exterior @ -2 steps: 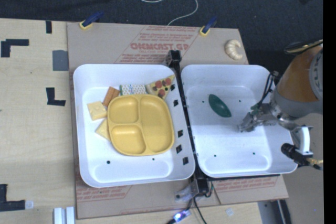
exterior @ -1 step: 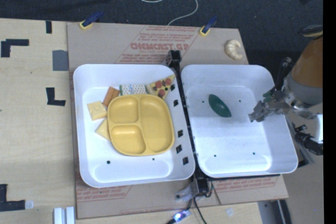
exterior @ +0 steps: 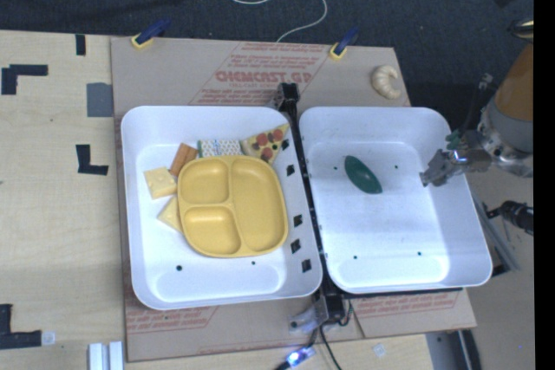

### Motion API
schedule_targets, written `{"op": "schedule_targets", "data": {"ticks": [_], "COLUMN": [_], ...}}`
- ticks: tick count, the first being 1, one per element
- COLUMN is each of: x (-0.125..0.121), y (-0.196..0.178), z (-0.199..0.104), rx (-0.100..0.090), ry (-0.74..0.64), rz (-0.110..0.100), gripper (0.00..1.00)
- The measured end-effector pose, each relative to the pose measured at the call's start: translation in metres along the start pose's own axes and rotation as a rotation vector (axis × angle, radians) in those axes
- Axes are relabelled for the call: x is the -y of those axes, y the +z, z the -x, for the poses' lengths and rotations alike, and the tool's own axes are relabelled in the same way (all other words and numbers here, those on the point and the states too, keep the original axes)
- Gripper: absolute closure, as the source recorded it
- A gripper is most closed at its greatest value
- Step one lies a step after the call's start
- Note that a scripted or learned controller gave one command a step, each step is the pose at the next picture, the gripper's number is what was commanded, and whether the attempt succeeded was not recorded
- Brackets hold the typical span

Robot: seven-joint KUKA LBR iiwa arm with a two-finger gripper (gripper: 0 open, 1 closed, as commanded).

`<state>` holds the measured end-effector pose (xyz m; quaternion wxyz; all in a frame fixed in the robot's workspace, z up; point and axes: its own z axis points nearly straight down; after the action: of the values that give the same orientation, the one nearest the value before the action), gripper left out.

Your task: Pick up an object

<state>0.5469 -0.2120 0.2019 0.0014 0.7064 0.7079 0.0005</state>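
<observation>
Green and oval, the single object (exterior: 363, 174) lay flat on the floor of the right bin (exterior: 390, 269), to the left of the gripper (exterior: 440, 168) and apart from it, with bare white floor between them. It looked the easiest thing to take, since it lay alone. The gripper sat at that bin's right rim, low and off to the side, judged not yet over its target; whether it was apart or together could not be told. Farther left, the other bin (exterior: 217, 286) held a yellow divided tray (exterior: 232, 205) with small flat pieces (exterior: 161, 182) beside it.
</observation>
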Motion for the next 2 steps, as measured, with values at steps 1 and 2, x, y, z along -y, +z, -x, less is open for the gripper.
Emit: {"op": "schedule_targets", "data": {"ticks": [1, 2], "x": [-0.001, -0.019], "y": [-0.024, -0.014], "z": [-0.001, -0.056], "rx": [-0.001, -0.001], "ry": [0.000, -0.002], "rz": [-0.002, -0.004], "gripper": [1.00, 1.00]}}
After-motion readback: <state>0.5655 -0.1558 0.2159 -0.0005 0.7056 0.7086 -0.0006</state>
